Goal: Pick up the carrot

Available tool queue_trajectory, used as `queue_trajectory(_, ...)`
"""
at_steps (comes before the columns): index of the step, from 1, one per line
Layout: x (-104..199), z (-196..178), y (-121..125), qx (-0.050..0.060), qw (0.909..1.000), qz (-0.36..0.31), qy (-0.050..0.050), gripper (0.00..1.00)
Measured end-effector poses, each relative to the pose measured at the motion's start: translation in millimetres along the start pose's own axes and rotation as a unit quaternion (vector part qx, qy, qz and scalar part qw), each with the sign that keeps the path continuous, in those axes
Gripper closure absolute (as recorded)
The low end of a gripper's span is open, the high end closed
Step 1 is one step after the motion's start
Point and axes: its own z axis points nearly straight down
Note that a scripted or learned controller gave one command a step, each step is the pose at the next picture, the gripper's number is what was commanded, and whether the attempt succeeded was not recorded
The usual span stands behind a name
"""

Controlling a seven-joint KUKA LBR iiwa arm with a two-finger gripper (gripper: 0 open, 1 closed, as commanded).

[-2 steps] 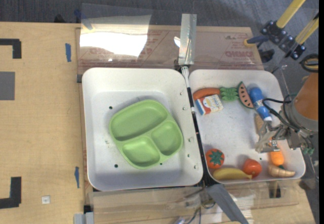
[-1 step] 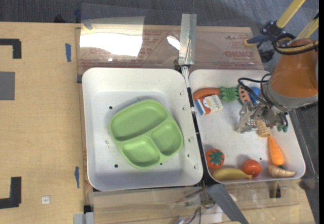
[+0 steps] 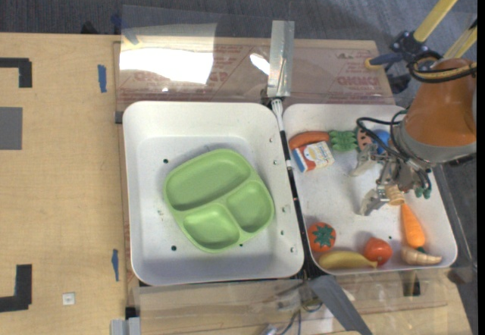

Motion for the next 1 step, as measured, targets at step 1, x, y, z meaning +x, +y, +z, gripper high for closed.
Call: queue_trajectory(1,83.0,-1.1,-47.0,0.001,0.9999,-0.016,0.002,0.0)
